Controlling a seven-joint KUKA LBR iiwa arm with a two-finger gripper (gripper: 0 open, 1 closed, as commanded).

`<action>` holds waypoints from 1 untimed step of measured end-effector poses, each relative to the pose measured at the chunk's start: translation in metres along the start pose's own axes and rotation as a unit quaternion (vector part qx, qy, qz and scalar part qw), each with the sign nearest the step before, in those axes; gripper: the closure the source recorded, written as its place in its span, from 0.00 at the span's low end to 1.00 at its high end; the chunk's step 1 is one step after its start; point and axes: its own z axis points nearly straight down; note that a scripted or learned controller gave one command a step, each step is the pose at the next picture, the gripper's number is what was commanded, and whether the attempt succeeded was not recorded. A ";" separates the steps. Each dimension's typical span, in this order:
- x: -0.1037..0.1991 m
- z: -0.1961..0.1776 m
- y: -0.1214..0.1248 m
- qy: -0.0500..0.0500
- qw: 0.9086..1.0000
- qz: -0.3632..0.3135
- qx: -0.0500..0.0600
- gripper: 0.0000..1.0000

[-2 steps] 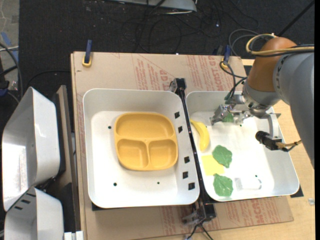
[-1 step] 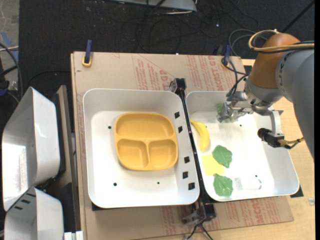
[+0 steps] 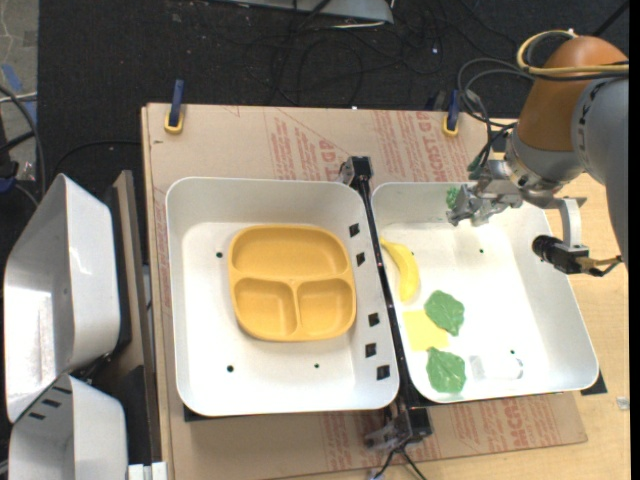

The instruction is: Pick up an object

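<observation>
So the gripper (image 3: 470, 206) was hanging over the far corner of the right bin (image 3: 560, 338), up near the back wall on the side closest to the divider between the two bins. There was something green (image 3: 456, 199) sitting right at the fingertips, but honestly I couldn't tell whether it was actually pinched between them or just lying under them, and I couldn't tell if the jaws were released or clenched either. Too small and cluttered at that spot.

Everything else pickable was toward the camera from the jaws, all in the same bin. Nearest was a yellow banana (image 3: 402, 268), lying against the divider side, a bit below and to the left of the jaws as seen from the camera. Further along was a green leafy piece (image 3: 445, 311), and just beside that a flat yellow piece (image 3: 424, 330) that looked like it was touching both the banana's lower end and the green piece. Past those, near the front edge and farthest from the jaws, sat a second green leafy piece (image 3: 446, 370), with a small clear-ish or white thing (image 3: 497, 368) next to it that I couldn't make out.

Across the divider from the jaws, the left bin (image 3: 200, 268) held a yellow divided tray (image 3: 293, 281) with three compartments, roughly in the middle of it, well apart from the gripper.

The arm (image 3: 575, 108) came in from the right with its orange band above the wrist, and both bins sat on a cardboard sheet (image 3: 300, 138).
</observation>
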 end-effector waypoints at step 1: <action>0.001 -0.049 -0.008 0.000 1.000 0.001 0.000 1.00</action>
